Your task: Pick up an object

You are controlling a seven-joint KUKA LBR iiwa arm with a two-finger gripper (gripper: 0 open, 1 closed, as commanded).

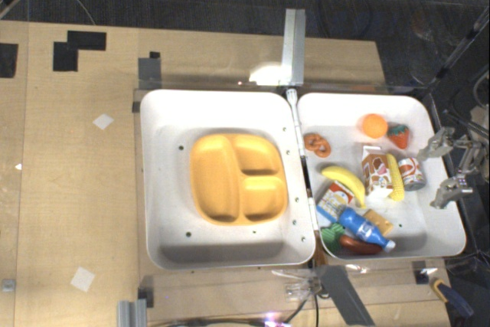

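The gripper sits at the right edge of the right bin, fingers spread open with nothing between them. Candidate objects lie in that bin: an orange, a strawberry, a pretzel, a banana, a small can and a blue bottle among a crowded cluster. The left bin holds a yellow tray. Recommended: target the can (nearest, though touching its neighbours), descend vertically, straddle it squarely, close only once low.
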